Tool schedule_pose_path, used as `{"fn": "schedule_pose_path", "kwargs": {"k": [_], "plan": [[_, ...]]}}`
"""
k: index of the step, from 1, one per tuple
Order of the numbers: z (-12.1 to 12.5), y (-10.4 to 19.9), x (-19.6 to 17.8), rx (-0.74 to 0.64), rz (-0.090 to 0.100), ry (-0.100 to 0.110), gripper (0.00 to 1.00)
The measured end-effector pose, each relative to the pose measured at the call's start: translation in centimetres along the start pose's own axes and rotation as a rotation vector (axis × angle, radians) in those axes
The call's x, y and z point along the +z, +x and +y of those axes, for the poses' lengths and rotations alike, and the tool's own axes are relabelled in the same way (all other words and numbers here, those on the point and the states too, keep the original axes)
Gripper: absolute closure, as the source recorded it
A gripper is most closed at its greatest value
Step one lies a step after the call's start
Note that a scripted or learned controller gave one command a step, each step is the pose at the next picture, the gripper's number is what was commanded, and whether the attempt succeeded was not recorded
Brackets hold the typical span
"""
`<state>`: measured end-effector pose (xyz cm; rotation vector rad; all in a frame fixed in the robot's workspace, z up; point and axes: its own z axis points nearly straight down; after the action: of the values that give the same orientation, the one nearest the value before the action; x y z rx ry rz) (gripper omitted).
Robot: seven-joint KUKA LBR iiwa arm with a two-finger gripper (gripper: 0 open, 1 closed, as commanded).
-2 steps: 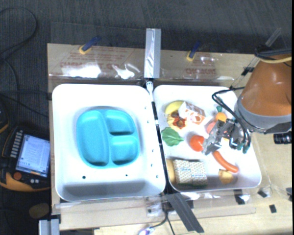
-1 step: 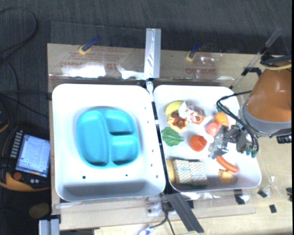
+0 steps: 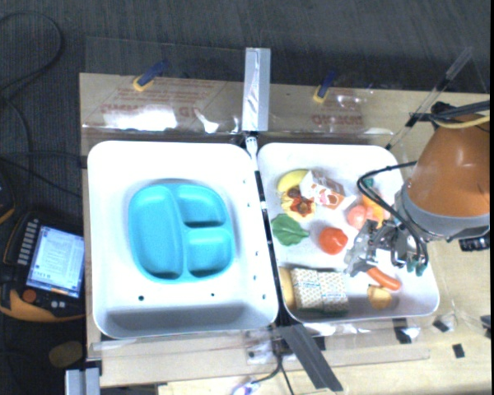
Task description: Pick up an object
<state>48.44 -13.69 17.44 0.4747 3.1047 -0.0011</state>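
Low in the right bin, gripper beside tomato, grip state indiscernible; no legible writing.

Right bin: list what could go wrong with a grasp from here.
1. The right bin is crowded, so the gripper could nudge the tomato or the carrot instead of gripping one cleanly.
2. The tomato looks round and may roll away.

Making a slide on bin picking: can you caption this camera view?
KUKA arm's tool lowered among toy foods in the right bin; a blue divided tray sits in the left bin.
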Motion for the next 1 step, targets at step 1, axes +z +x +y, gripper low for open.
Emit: {"fn": "schedule_pose_path", "kwargs": {"k": [1], "plan": [[0.20,0.11,1.31,-0.052,0.001,0.001,1.00]]}}
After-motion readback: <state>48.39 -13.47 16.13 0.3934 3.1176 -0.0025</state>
